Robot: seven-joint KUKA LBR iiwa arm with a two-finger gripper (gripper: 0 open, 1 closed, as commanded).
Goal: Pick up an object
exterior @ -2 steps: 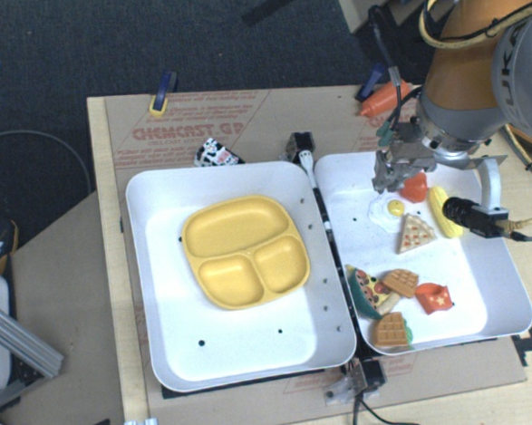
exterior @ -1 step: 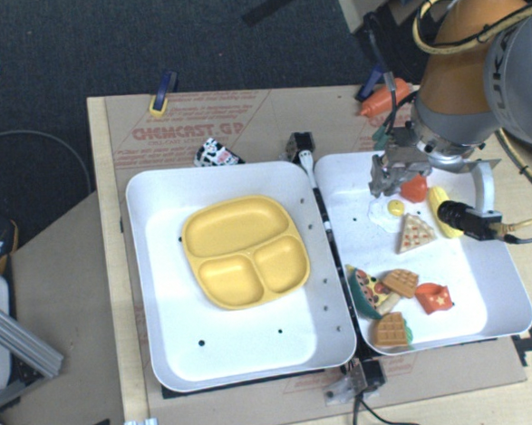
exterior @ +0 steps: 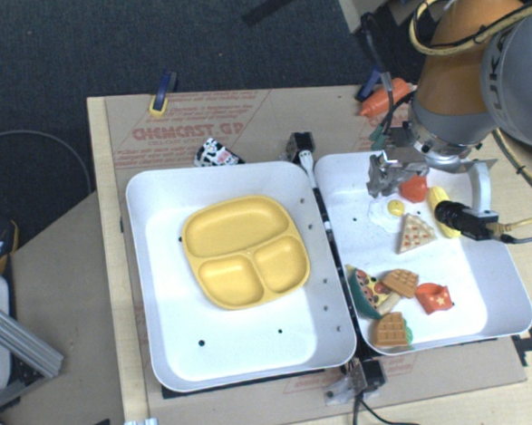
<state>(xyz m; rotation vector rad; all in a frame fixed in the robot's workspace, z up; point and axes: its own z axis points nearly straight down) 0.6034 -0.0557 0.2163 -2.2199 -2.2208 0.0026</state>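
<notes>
My gripper hangs over the far end of the right bin, pointing down. Just below it lies a toy fried egg, and a small red piece sits right beside it. A yellow banana-like piece and a triangular waffle slice lie a little nearer. Toward the near end of the bin lie a pizza slice, a brown cookie, a red pepper piece and a square waffle. Nothing shows in my gripper.
The left bin holds a yellow three-compartment plate. A black divider runs between the bins. A black cable fitting hangs from the arm over the right bin. An orange clamp and a black-and-white toy lie behind the bins.
</notes>
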